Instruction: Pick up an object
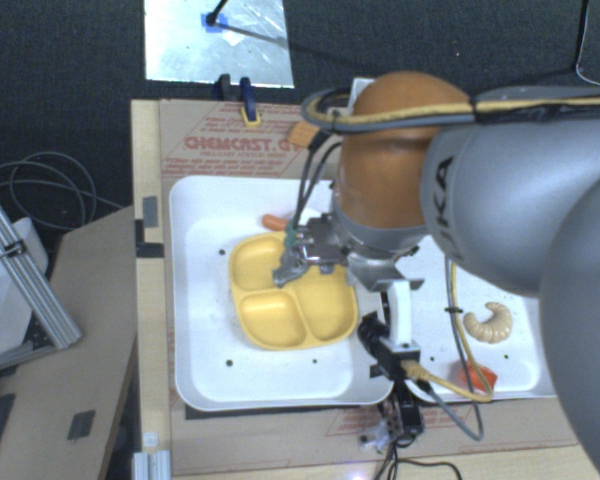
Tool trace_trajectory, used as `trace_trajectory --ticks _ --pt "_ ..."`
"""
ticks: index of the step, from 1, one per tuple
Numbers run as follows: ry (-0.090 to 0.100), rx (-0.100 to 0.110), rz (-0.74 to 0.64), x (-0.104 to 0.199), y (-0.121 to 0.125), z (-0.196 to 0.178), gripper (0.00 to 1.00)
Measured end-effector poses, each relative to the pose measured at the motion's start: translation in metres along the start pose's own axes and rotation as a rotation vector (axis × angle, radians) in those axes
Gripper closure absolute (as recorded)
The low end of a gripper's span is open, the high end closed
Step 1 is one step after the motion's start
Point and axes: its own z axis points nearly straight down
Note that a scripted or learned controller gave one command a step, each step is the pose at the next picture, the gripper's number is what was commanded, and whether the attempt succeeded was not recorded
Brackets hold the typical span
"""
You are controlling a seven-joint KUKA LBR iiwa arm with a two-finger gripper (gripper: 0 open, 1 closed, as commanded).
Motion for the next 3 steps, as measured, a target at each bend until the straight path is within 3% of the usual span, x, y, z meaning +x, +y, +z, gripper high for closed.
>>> trace_trajectory --ticks 1,2,3 --pt "-0.006 0.006 0.022 -0.066 -0.012 0.004 0.00" --pt "-0.009 0.009 0.024 -0.126 0.017 0.084 0.00" --pt "-0.009 -0.010 0.024 -0.195 0.001 -0.049 0.00"
